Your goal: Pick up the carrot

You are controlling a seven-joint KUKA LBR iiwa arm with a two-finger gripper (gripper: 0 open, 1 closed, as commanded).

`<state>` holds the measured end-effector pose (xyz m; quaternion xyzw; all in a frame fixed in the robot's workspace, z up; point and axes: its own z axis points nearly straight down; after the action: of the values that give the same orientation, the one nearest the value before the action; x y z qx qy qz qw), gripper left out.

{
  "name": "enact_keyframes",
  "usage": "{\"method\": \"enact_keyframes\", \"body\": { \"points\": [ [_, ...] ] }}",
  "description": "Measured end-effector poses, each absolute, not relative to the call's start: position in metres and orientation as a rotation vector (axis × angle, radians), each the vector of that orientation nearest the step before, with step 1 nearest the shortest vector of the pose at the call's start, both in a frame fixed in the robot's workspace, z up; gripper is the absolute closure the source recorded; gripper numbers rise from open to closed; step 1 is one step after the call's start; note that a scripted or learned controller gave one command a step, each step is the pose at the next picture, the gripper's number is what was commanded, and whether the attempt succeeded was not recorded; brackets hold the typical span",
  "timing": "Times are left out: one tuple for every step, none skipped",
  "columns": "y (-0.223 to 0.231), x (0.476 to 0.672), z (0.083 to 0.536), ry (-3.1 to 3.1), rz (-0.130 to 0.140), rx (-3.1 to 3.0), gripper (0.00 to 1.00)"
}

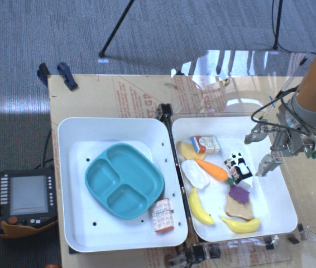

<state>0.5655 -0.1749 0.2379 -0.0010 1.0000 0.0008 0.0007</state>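
The long orange carrot (212, 170) lies in the middle of the right white plastic bin (269, 205). A white oval thing (195, 175) touches it at 8 o'clock. The grey 2-finger gripper (263, 151) hangs at 3 o'clock from the carrot, fingers spread wide, holding nothing.

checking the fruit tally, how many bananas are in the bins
2, both in the right bin: one banana along its left side below the carrot, the other at its front edge. None seem hidden.
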Motion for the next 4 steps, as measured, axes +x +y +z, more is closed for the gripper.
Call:
{"method": "enact_keyframes", "body": {
  "points": [
    [-0.139,0.588,0.086,3.142,0.004,0.051,0.00],
    [-0.082,0.549,0.087,3.142,0.006,0.083,0.00],
    [-0.084,0.522,0.087,3.136,0.003,0.219,0.00],
    [-0.082,0.524,0.097,3.134,0.004,0.209,1.00]
  ]
}}
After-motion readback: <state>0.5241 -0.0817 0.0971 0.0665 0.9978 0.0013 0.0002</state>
